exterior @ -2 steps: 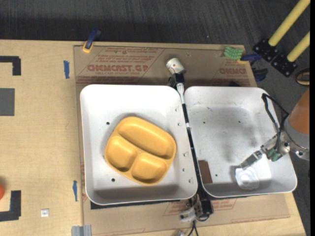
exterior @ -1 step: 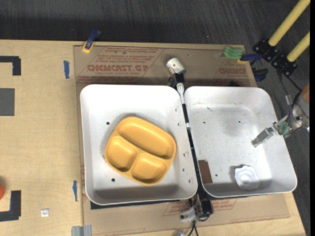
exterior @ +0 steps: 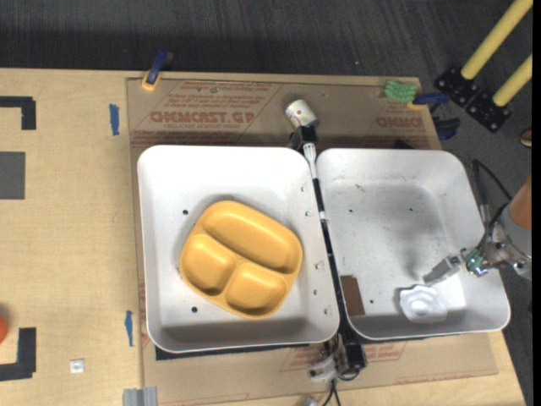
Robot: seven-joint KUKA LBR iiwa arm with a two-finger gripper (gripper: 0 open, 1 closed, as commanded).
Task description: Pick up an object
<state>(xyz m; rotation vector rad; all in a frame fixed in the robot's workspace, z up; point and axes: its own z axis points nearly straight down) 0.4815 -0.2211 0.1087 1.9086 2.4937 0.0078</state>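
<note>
At the right edge of the camera view, the robot's gripper (exterior: 450, 268) reaches into the right bin (exterior: 397, 172) from the right. Its metal fingers (exterior: 439, 271) point left and slightly down, low over the bin floor. Whether they are spread or closed cannot be told from this view, and nothing is seen held between them.

Just below and left of the fingertips lies one small white object (exterior: 421, 303), crumpled-looking, resting on the floor of the right bin near its front right corner. It is close to the gripper, but contact cannot be made out. It is the single loose item in that bin; the floor around it is scuffed grey.

There are two shallow white bins, side by side and touching along a dark seam. The left bin (exterior: 169, 193) holds one yellow tray (exterior: 243, 256) with three compartments, lying tilted near the middle.

Both bins sit on one brown cardboard sheet (exterior: 220, 108) on a wooden bench (exterior: 68, 227).
</note>
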